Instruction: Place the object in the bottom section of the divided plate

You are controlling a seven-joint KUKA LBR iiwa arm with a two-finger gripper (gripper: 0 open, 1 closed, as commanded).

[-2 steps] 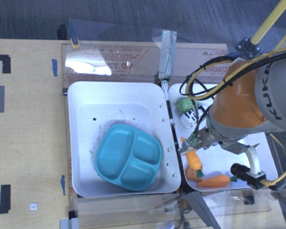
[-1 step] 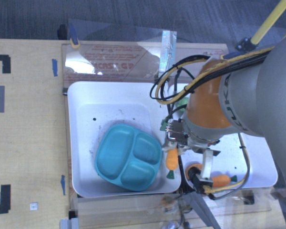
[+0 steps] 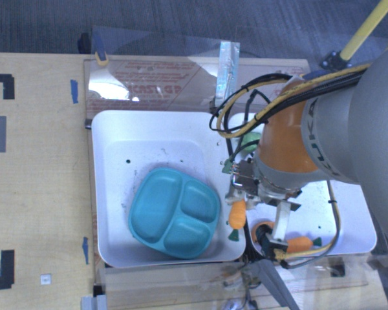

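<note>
A teal divided plate [image 3: 174, 213] with three sections lies in the left white bin [image 3: 110, 173]. My gripper [image 3: 240, 202] hangs over the wall between the two bins, just right of the plate. It is shut on the top end of a small orange carrot [image 3: 237, 217]. The carrot's green tip points toward the front edge. The carrot is beside the plate's right rim, not over any section.
A second orange carrot [image 3: 299, 243] with a green tip lies in the right bin [image 3: 359, 228] near its front edge, partly under the wrist cables. A clear plastic sheet [image 3: 161, 76] stands behind the left bin. Bare bin floor surrounds the plate at the back and left.
</note>
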